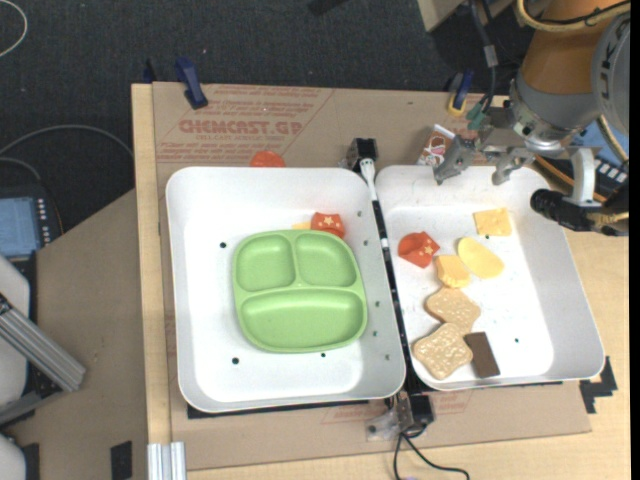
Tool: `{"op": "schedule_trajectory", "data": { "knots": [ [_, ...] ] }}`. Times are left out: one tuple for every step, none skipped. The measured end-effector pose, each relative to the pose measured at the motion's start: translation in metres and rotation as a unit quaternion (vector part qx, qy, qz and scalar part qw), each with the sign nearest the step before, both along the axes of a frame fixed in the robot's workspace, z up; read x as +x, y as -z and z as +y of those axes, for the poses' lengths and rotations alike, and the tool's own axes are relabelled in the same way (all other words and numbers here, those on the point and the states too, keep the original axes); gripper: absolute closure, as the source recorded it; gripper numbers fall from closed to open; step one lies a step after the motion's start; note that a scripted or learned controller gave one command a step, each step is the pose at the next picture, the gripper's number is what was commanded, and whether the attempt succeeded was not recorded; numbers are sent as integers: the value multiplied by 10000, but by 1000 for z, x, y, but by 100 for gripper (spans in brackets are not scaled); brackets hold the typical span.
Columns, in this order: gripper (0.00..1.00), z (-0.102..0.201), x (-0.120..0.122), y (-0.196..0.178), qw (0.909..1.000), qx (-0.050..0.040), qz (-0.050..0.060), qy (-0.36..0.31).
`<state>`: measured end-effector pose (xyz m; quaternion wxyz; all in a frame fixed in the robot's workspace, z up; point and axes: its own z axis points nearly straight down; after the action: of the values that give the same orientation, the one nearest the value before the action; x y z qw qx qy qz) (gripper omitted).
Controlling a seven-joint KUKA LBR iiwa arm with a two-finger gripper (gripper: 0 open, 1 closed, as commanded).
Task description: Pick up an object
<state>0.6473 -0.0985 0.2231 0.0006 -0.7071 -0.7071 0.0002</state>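
My gripper (472,164) above the right bin's (575,298) far rim, jaws spread, nothing between them, red piece (418,248) nearer me.

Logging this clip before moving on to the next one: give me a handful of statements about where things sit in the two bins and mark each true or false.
1. The green divided plate lies in the left bin. True.
2. A red piece sits inside one of the plate's compartments. False: it lies on the bin floor just beyond the plate's far rim.
3. The tool is over the far edge of the right bin. True.
4. The tool grips the dark brown piece. False: that piece lies at the near edge of the right bin, beside a tan cracker, far from the tool.
5. The right bin has a red piece near its left wall. True.
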Motion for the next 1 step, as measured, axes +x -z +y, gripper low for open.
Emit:
{"op": "schedule_trajectory", "data": {
  "knots": [
    [0,-87,-36,86,10000,-2,40,37]
  ]
}}
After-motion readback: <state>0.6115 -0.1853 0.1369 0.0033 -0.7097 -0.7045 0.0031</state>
